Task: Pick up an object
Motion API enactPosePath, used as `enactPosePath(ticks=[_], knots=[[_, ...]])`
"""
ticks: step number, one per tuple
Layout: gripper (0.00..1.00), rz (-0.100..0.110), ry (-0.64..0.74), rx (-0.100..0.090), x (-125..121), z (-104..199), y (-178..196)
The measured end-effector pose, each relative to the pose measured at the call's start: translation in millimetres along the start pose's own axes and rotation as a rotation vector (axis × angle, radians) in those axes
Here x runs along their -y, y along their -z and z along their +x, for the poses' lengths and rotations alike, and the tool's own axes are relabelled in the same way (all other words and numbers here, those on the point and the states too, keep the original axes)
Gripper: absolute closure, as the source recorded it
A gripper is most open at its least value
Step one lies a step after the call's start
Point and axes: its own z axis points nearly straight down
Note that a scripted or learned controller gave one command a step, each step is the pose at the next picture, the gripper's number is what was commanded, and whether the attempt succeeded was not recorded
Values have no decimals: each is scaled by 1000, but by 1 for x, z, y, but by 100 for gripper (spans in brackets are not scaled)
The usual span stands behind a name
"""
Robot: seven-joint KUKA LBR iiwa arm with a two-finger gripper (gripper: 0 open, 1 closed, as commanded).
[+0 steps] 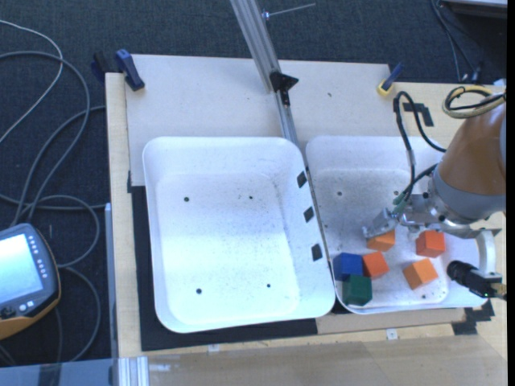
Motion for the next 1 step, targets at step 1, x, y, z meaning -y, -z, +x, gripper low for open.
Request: enactPosePath(ticks=[1], knots=[[0, 9, 2, -4, -15, -17, -53]])
